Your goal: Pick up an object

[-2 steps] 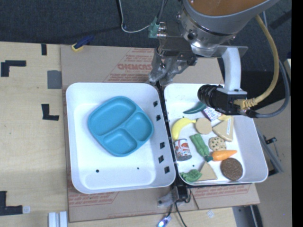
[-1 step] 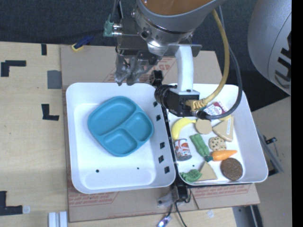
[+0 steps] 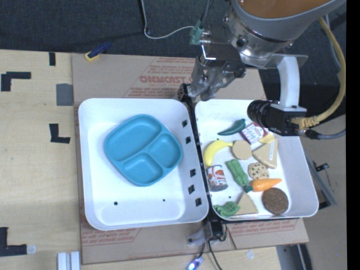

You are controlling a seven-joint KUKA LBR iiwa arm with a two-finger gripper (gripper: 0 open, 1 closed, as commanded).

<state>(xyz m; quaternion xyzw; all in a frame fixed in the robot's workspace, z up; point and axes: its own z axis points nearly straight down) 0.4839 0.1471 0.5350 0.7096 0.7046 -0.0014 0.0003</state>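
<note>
2 white bins side by side on cardboard sheet point(image 3: 112, 75). Left bin point(image 3: 93, 151): blue tray point(image 3: 143, 149) w/ 3 compartments, lying flat, a bit rotated, nothing in it.

Right bin point(image 3: 301, 179): pile of toy food. Banana point(image 3: 215, 149) near the divider; can point(image 3: 217, 177) just below it. Dark green pepper point(image 3: 232, 129) at top, purple packet point(image 3: 252, 133) beside it. Tan round point(image 3: 242, 149), cheese wedge point(image 3: 266, 153), cookie point(image 3: 258, 170) clustered mid-bin. Green stick point(image 3: 237, 172) btwn can and cookie. Carrot point(image 3: 265, 184) under cookie, brown disc point(image 3: 275, 201) at lower right. Green leaf point(image 3: 227, 209) and tan wedge point(image 3: 246, 205) at front edge.

Gripper point(image 3: 198, 89) sits above far end of divider, at bins' back rim, apart from all food. Nothing seen in it; can't tell if open or closed.
</note>
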